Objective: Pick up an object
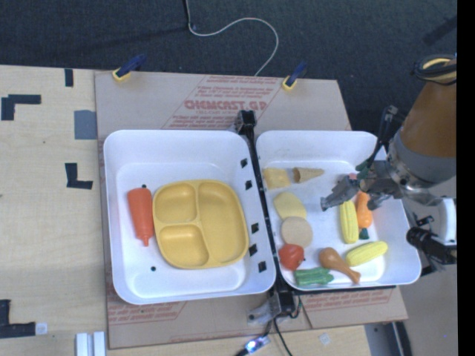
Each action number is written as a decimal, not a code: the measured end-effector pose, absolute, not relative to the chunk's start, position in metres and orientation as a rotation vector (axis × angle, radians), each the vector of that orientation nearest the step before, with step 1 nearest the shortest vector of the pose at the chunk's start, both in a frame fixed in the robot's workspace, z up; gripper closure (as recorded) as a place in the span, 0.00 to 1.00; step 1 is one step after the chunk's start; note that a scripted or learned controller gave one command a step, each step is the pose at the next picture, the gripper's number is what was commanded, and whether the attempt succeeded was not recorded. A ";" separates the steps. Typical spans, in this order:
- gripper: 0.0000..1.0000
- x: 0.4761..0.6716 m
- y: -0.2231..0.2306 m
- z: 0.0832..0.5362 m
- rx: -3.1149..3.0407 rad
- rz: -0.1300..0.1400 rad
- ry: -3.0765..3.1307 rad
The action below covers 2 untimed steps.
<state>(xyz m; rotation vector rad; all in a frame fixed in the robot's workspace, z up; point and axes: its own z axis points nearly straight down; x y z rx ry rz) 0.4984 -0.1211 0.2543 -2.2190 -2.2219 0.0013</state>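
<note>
My gripper (352, 194) hangs low over the right part of the right bin (312, 141), open, its dark fingers (332, 198) spread apart. Just beneath it lie a small orange carrot (363, 212) and an upright yellow corn cob (347, 222), side by side on the bin floor. Nothing is gripped. Other toy foods in this bin are a second corn cob (367, 253), a chicken drumstick (339, 264), a green pod (313, 277), a red tomato (291, 256), a beige round (297, 232), a pale yellow piece (290, 205), a cheese chunk (276, 178) and a cone (307, 173).
The left bin (119, 154) holds a yellow divided plate (199, 222) and a large orange carrot (139, 213) along its left side. A black divider (256, 199) separates the bins. The grey and orange arm (430, 132) stands over the right bin's right wall.
</note>
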 end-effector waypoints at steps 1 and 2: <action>0.00 0.494 -0.120 0.210 -2.217 0.006 -2.218; 0.00 0.492 -0.109 0.158 -2.215 0.007 -2.218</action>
